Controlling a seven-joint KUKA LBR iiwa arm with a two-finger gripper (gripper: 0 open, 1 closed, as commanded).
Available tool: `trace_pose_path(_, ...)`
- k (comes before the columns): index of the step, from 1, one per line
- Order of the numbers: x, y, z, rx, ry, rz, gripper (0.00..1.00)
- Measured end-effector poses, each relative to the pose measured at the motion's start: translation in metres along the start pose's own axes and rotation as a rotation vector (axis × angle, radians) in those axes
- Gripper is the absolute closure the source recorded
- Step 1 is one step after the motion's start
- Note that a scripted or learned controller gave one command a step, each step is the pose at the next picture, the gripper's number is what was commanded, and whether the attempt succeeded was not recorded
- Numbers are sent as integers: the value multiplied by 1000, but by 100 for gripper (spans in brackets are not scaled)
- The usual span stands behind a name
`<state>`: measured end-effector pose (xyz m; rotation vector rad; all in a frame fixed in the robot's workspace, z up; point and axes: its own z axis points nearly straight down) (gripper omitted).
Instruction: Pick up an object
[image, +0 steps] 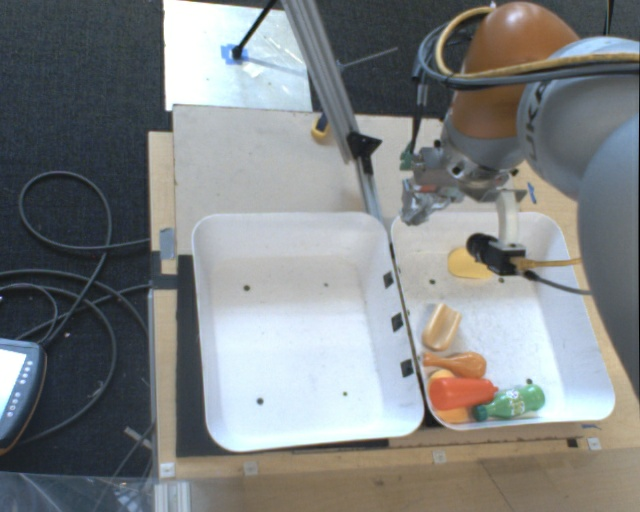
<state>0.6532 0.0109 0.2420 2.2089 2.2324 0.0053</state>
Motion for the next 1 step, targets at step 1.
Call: trace_pose_path(1,62,15,7,-1,1,-1,100)
